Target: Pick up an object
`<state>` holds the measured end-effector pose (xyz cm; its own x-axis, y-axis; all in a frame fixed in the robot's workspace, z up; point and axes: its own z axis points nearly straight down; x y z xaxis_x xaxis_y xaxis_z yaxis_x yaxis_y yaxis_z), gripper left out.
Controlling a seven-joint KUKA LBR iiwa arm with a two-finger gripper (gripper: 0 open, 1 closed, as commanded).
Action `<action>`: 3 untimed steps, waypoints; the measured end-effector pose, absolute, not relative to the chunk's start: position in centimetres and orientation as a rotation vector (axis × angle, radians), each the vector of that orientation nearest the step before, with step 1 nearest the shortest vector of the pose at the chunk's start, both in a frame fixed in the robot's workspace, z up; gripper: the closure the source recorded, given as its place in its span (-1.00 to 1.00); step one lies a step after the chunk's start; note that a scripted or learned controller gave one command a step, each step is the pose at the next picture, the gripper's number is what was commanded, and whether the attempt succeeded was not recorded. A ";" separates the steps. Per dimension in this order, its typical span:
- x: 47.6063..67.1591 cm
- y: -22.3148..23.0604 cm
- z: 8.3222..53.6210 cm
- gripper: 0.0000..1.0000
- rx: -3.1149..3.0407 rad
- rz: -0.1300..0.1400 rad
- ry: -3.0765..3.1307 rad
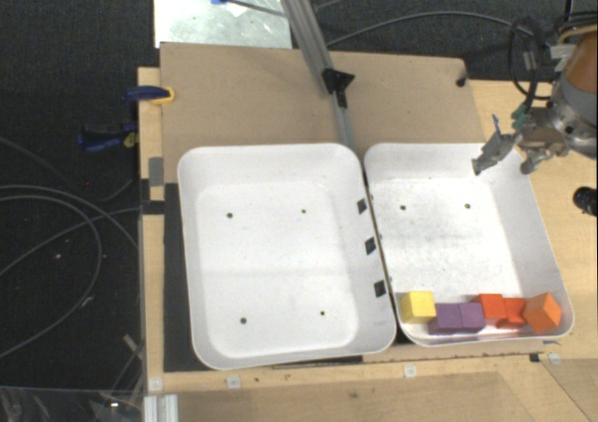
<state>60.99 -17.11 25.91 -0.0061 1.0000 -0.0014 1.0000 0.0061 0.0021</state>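
Blocks (pixel 481 312) untouched along right bin (pixel 448 224) near edge; gripper (pixel 509 157) spread wide, holding nothing, high above far corner. Pick not started.

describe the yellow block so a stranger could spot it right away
Look at the right-hand shallow white bin, along its near edge where small blocks sit in a row. The small yellow cube is the leftmost, beside a purple block, and the only yellow one.

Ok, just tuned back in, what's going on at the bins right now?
The gripper hangs open over the far right edge of the right bin with nothing between its fingers. The blocks lie in a row along that bin's near wall: a yellow block, a purple block, a red block and an orange block. Nothing is picked yet.
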 end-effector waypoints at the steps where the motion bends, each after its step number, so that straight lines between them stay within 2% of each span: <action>1: 61.7 -11.6 23.4 -1.00 2.210 0.002 2.234; 2: 62.7 -6.5 27.2 -1.00 2.206 0.010 2.232; 3: 65.1 -3.5 27.6 -1.00 2.209 0.007 2.230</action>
